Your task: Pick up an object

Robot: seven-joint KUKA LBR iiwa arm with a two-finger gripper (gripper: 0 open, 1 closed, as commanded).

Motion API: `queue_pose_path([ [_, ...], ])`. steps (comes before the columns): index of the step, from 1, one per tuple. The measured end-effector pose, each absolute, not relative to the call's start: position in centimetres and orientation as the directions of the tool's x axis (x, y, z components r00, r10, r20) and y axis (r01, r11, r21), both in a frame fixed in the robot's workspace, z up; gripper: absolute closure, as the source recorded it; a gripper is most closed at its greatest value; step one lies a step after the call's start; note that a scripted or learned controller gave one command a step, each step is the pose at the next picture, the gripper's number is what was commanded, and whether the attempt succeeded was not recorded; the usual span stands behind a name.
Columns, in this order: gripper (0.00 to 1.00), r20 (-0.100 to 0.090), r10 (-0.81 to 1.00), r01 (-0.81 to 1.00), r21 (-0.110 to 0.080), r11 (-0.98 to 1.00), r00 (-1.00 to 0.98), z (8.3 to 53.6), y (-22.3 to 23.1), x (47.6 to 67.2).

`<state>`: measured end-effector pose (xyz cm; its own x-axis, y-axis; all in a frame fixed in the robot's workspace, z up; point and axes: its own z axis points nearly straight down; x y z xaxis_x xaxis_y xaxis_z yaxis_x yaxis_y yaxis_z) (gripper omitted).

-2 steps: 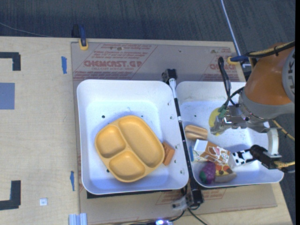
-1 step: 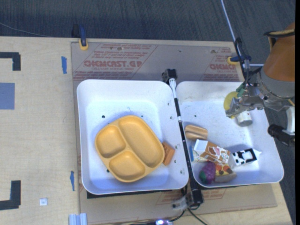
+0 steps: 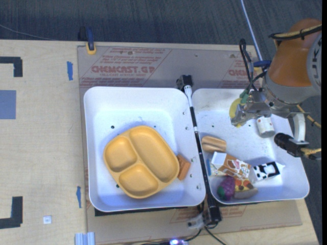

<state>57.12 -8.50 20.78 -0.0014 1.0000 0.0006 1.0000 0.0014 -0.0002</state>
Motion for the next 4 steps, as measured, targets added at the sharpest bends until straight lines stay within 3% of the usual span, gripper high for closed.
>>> queue_pose_path([
  [1,1.0,-0.001,1.0,1.0,0.003,0.002,-0.002,21.8,-8.5,57.2],
  [2,1.0,-0.001,1.0,1.0,0.003,0.001,-0.001,20.9,-7.8,61.0],
  [3,1.0,0.001,1.0,1.0,-0.002,0.0,0.0,18.4,-7.5,59.8],
  [4,1.0,0.001,1.0,1.0,-0.002,0.001,-0.001,18.5,-1.0,55.9],
])
